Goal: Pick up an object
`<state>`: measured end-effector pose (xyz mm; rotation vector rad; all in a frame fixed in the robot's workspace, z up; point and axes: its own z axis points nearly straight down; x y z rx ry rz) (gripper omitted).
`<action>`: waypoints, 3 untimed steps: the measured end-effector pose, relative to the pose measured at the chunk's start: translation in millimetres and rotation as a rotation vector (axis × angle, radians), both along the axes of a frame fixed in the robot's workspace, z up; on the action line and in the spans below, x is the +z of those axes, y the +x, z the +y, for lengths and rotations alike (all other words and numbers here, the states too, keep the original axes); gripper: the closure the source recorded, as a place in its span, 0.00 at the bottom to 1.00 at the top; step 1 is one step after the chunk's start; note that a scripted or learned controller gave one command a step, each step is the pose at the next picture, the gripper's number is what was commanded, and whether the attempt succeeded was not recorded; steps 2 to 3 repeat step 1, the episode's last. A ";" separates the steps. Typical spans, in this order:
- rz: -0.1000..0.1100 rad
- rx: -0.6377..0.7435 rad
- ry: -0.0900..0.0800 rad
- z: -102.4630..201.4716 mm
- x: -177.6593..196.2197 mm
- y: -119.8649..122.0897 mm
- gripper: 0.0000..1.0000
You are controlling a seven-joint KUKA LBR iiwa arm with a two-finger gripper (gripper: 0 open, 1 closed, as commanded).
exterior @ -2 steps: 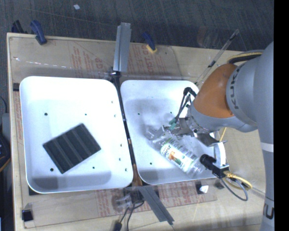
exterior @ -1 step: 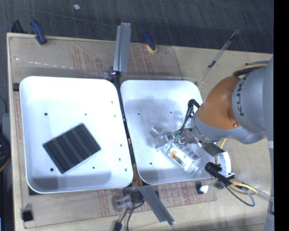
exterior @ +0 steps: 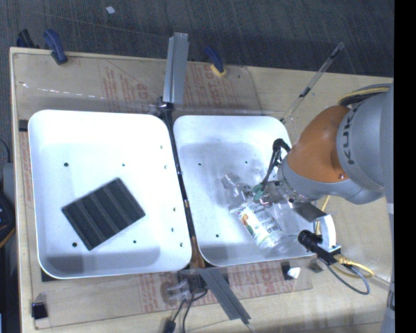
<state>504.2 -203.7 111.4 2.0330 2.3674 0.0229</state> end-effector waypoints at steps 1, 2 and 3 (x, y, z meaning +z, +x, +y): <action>0.027 -0.014 0.004 66.6 66.7 39.7 1.00; 0.027 -0.014 0.004 66.6 66.7 39.7 1.00; 0.027 -0.014 0.004 66.6 66.7 39.7 1.00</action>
